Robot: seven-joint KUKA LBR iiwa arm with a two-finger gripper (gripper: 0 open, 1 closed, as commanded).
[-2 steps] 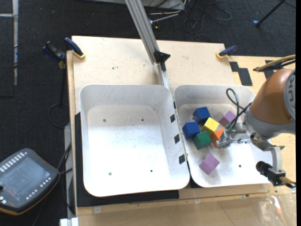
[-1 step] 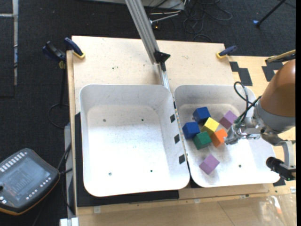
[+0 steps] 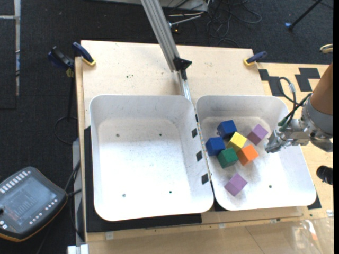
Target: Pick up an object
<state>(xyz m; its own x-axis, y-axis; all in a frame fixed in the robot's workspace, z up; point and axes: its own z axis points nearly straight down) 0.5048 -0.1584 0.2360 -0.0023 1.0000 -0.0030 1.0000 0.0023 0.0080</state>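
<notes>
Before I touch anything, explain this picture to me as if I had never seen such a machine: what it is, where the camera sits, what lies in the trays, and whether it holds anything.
One camera, fixed above the bench, looks down at a slant. The grey machine entering from the right is a robot arm; its gripper, the part meant to pick things up, hangs over the right bin's right half. Two shallow white bins sit side by side. The left bin has just a few dark specks on its floor. The right bin holds seven small blocks: two blue, one yellow, one green, one orange and two purple. Five huddle together; one purple lies apart, nearer the camera. I see no block held by the gripper.
</notes>
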